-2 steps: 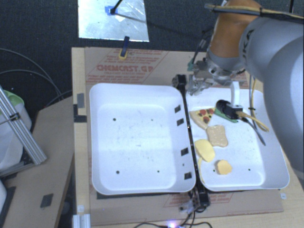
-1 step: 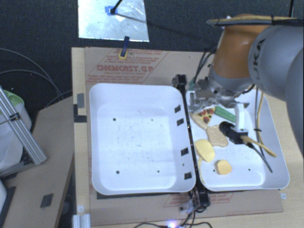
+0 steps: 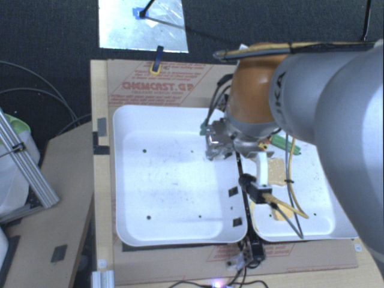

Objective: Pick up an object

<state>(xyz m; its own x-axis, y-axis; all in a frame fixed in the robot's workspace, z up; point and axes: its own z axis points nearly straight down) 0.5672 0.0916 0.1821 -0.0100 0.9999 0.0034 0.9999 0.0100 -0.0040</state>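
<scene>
At the far left you see bare aluminium rails [image 3: 27,167] leaning beside a pale wooden bench top [image 3: 66,179], with dark, nubbly carpet [image 3: 42,29] behind. On that carpet lies a crinkled, shiny foil sheet [image 3: 141,17]. A flat sheet of brown cardboard [image 3: 162,83], printed in red letters, lies under both bins.

The left bin [image 3: 129,161] is smooth white plastic, shallow, with rounded corners. Its floor carries a few dark specks and faint grey scuffs.

The gripper [image 3: 216,146], dull metal, hangs over the right-hand side of that bin, close to the wall it shares with its neighbour. You cannot tell from this angle whether it is spread or pressed together.

The right bin [image 3: 312,218] is the same white plastic, and the glossy grey arm [image 3: 324,95] with its orange band covers much of it. In it, just right of the gripper, lie a slim green piece [image 3: 279,141] and a flat tan square [image 3: 276,170] with a grainy, cork-like face, both partly hidden.
</scene>
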